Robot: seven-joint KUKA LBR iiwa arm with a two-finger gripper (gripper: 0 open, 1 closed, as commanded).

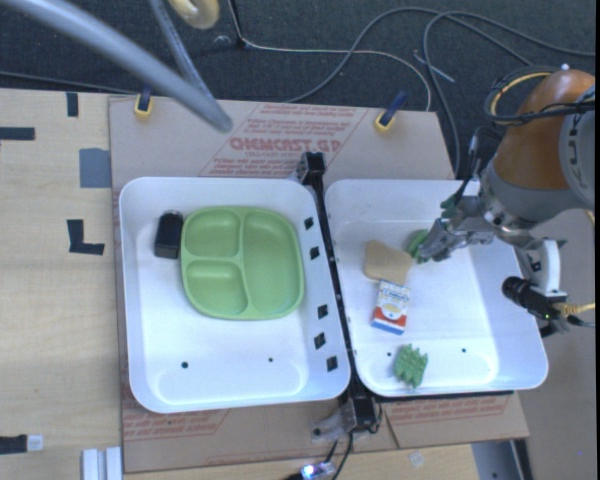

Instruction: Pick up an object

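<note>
Two white bins sit side by side on the bench. The left bin [140, 298] carries two things: one green divided plate [243, 263] near its middle, and one small black block [168, 235] just beside the plate's left edge, toward the bin's left wall. The right bin [500, 338] carries three loose things: one tan wedge [386, 261] near the bin's middle, toward the divider; one small red, white and blue carton [391, 306] just below the wedge, touching or nearly so; and one green leafy toy [411, 364] near the bin's near edge. The arm [540, 148] comes in over the right bin's far right corner, and the gripper [427, 243] hangs just beside the wedge's right edge, with something green at its tip; whether that is held, I cannot tell.
</note>
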